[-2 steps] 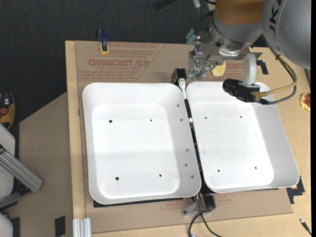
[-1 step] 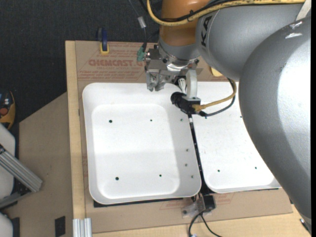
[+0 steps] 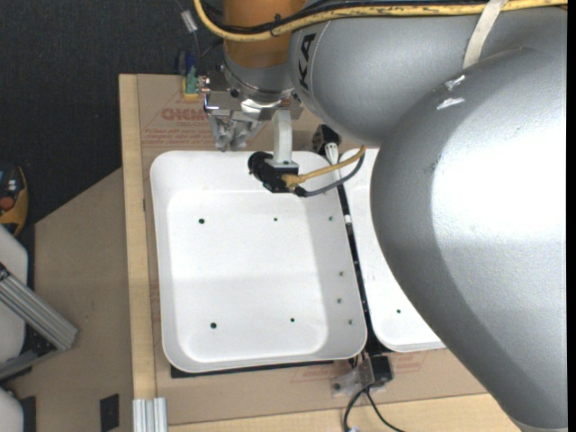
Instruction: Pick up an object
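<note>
the grey arm [image 3: 450, 151] fills the right and upper part of the frame, its orange band [image 3: 265, 3] at top centre. the gripper [image 3: 236, 129] hangs just above the far rim of the left bin [image 3: 180, 268], near the upper middle. whether it is apart or together, i cannot tell. no object to pick can be made out; the right bin [image 3: 396, 327] is largely hidden by the arm.

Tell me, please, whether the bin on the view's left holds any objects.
Apparently empty: the bin floor shows just small dark dots; the arm covers part of its far rim.
</note>
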`<action>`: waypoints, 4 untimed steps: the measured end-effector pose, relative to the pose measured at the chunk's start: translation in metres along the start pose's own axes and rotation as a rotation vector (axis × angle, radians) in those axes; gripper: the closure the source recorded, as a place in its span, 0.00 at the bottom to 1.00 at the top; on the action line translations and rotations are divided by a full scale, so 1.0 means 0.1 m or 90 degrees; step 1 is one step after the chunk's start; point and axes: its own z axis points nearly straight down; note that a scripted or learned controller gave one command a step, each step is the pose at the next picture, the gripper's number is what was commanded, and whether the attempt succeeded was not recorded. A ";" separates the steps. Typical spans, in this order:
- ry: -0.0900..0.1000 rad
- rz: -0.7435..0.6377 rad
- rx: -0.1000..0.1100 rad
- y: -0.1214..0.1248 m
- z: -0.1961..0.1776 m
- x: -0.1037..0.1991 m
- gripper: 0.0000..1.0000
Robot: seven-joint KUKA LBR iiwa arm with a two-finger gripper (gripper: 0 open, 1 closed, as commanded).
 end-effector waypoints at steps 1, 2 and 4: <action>-0.002 0.007 -0.001 -0.14 -0.50 -0.43 1.00; -0.002 0.007 -0.002 -0.09 -0.98 -0.79 1.00; -0.001 0.005 -0.002 0.04 -0.84 -0.06 1.00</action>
